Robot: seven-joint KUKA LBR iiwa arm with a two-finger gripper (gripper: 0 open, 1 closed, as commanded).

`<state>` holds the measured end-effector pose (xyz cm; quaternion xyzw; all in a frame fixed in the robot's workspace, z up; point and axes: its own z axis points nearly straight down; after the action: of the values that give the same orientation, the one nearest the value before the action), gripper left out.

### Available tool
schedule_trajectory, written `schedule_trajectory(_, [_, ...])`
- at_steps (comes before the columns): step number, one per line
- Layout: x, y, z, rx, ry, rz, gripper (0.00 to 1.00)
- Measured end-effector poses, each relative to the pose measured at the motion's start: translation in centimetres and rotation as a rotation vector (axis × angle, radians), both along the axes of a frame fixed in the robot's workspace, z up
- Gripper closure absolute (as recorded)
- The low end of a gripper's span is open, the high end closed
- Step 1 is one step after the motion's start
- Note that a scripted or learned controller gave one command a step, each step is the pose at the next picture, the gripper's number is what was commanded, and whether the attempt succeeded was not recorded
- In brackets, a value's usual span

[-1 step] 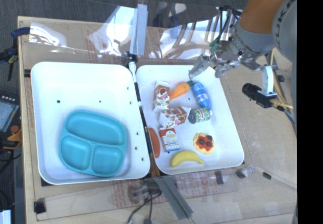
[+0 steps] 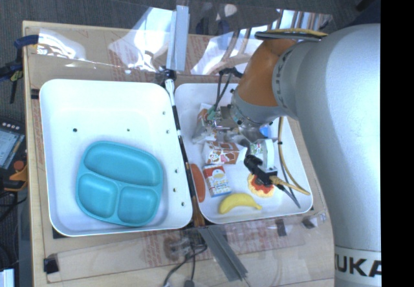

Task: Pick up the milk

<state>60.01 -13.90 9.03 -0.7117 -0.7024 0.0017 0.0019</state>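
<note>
Arm reaches into right bin (image 2: 299,169), gripper (image 2: 220,125) low over clutter at bin's upper middle, can't tell its state, view too cluttered. Milk carton (image 2: 217,181) lies in right bin, just below gripper, not held. Banana (image 2: 239,202) below carton, hot dog (image 2: 198,182) left of it. Left bin (image 2: 58,105) has blue divided tray (image 2: 119,182)

Arm (image 2: 304,79) reaches over the cluttered right bin (image 2: 299,169).
</note>
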Motion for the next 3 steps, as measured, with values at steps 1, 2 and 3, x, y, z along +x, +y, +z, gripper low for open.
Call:
schedule_trajectory(1, [-8.28, 2.61, 0.13, -0.003, -0.002, -0.079, 0.0])
schedule_trajectory(2, [-8.24, 2.79, 1.0, -0.002, 0.001, -0.071, 1.0])
schedule_trajectory(3, [-8.24, 2.75, 1.02, -0.003, 0.0, -0.071, 0.0])
